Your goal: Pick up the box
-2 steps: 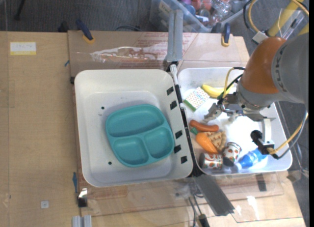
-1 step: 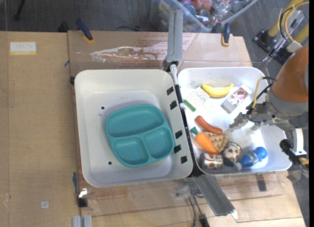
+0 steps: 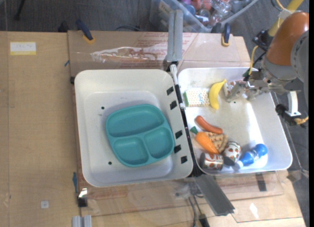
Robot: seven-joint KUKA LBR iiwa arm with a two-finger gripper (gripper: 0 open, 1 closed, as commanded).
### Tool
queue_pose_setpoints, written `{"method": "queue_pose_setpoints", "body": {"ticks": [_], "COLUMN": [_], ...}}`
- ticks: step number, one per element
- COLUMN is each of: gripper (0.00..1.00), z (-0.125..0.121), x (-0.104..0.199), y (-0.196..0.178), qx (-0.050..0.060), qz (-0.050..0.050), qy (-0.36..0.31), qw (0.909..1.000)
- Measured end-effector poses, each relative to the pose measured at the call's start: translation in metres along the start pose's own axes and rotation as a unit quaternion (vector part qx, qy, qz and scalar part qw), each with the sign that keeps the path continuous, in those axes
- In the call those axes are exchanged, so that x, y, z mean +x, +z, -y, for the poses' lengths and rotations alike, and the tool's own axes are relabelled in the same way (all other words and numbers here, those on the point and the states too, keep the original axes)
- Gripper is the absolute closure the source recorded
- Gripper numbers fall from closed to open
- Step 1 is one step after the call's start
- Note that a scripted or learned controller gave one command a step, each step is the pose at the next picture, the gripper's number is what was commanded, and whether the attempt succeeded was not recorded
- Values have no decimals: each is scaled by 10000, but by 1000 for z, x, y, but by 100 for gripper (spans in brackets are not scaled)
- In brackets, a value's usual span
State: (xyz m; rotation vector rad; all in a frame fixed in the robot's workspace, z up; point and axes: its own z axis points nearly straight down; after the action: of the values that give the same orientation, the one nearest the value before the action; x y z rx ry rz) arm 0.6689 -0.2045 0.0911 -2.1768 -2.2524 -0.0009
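Starting at the far side from the claw, I see the left bin (image 3: 88, 123) carrying a teal divided plate (image 3: 140, 134), lying flat in the middle of its floor, well away from the claw and across the divider from it. Coming toward the claw now, over the black-clipped seam between the bins and into the right bin (image 3: 274, 127). First thing inside it is the box (image 3: 196, 97), a small pale carton with green and orange print, lying flat against the bin's left wall, left of the claw with the banana between them. The banana (image 3: 216, 94) stands just beside the box on its right, and the claw's tip sits just to the banana's right. Below and left of the claw I have a cluster along the near wall: a red sausage (image 3: 208, 125), an orange carrot (image 3: 207, 142), a brown-and-white patterned piece (image 3: 213, 160), a rounded white toy (image 3: 232, 151) and a blue-and-white bottle (image 3: 252, 155). The claw (image 3: 234, 91) itself hangs low over the bin's upper part, reaching in from the right under the orange band (image 3: 289, 37). I cannot tell whether its fingers are spread or pressed together; it is a grey blur from here. The box is apart from it, untouched.
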Motion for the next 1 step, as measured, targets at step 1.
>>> {"method": "queue_pose_setpoints", "body": {"ticks": [1], "gripper": [0], "z": [9], "x": [70], "y": [0], "qx": [-92], "qz": [89], "qy": [320], "qw": [9994]}}
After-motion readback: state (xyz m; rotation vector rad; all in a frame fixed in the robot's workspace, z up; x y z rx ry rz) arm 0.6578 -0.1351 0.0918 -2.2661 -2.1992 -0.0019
